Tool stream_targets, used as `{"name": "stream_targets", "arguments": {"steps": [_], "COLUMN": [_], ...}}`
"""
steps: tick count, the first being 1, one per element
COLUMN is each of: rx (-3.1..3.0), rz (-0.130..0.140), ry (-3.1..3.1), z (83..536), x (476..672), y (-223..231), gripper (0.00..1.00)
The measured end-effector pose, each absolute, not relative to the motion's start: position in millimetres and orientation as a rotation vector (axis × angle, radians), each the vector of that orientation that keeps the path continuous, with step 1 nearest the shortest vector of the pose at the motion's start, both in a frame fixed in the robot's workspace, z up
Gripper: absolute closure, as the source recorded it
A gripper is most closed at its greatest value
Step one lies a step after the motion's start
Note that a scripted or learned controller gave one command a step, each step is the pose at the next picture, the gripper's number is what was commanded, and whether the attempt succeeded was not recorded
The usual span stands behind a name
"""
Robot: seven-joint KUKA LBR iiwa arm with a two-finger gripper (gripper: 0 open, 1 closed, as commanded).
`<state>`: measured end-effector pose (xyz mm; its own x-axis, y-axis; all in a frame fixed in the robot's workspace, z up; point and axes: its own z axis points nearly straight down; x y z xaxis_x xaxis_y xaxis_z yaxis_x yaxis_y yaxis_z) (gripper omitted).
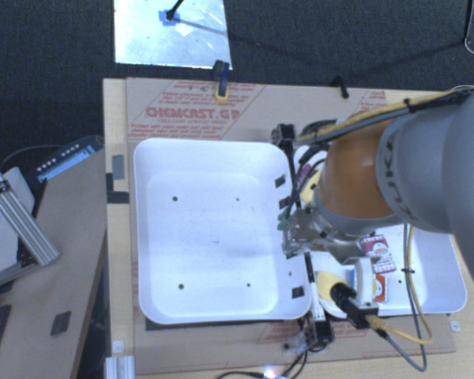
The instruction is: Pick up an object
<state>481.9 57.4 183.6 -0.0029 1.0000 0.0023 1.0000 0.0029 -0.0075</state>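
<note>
Objects for picking sit in the right bin (442, 279), and from where I stand most of that bin is hidden under the arm. Going by size: the counter (189, 101) carries a brown sheet with red lettering, and on it two white bins lie side by side. The left bin (213, 227) shows bare white floor with a few small dark dots. The arm (426, 172), grey with its orange band, reaches in from the right and hangs low over the right bin, its wrist near the wall shared by the two bins.

Below the wrist, small things peek out: a white packet with red print (381, 268) and a yellow piece (327, 284) just beside the near corner. A yellow cable (411, 290) loops down across them.

The end effector (296, 239) seems to be pointing down near the dividing wall, but the wrist covers it, so I cannot tell its state or whether anything sits in it.

My reading is that the arm is in the reach or descent part of a pick, over the right bin. The next move would call for a firm closure on one item, then a straight lift clear of the bin wall.
</note>
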Motion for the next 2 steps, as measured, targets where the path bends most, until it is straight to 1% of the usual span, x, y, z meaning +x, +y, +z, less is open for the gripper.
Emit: {"name": "stream_targets", "arguments": {"steps": [1,2], "rx": [-2.207,-2.227], "rz": [0.005,-0.010], "ry": [-2.228,-2.224], "z": [109,199], "x": [484.7,488.4], "y": [122,83], "gripper": [1.00,1.00]}}
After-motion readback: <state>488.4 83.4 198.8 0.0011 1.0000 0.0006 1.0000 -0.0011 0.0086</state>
